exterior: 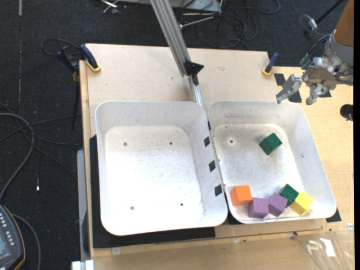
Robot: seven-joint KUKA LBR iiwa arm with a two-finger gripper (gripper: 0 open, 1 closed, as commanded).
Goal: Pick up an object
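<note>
Barely begun: gripper spread and bare above right bin's two-o'clock rim, green cube near centre, five more cubes clustered at six o'clock, unpicked.

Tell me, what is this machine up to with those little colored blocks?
It is a robot arm meant to pick up an object. Right now its tool hangs open above the far right corner of the right bin, holding nothing. The blocks all lie in that bin: one green block sits alone near the middle, while an orange block, two purple blocks, a second green block and a yellow block cluster along the near edge.
</note>
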